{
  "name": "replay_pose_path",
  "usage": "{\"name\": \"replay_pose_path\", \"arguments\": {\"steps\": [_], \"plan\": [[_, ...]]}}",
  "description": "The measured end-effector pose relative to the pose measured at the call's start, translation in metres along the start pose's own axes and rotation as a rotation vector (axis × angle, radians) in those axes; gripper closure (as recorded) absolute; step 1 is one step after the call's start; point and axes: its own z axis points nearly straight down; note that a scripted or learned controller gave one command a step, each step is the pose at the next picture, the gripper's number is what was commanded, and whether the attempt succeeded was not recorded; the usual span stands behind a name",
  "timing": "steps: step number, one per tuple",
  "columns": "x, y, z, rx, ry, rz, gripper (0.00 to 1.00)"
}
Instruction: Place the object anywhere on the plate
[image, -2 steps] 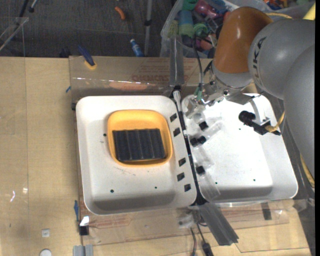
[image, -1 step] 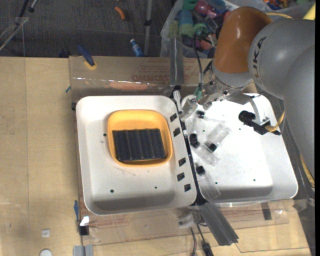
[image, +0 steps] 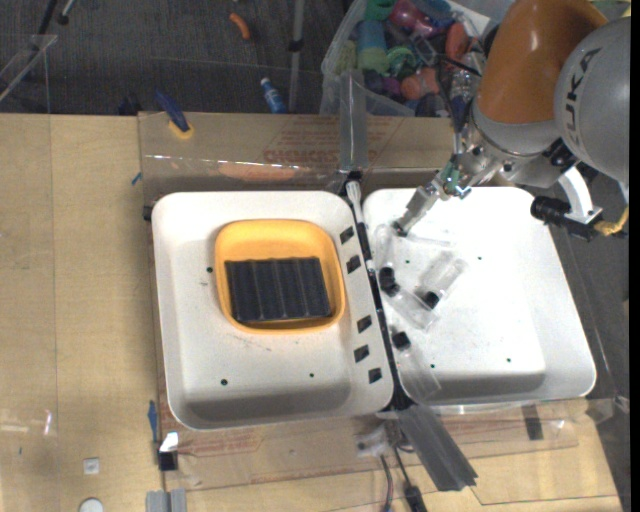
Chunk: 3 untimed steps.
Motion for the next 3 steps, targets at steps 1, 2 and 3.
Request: {"name": "replay_pose_path", "arguments": {"steps": [1, 2, 3], "plan": [[-0.052, -0.035, -0.026, -0.001, -0.001, -0.161, 0.0], [-0.12, -0.088, -0.048, -0.002, -0.003, -0.455, 0.0], [-0.121, -0.088, -0.06, -0.009, -0.01, -0.452, 1.0]]}}
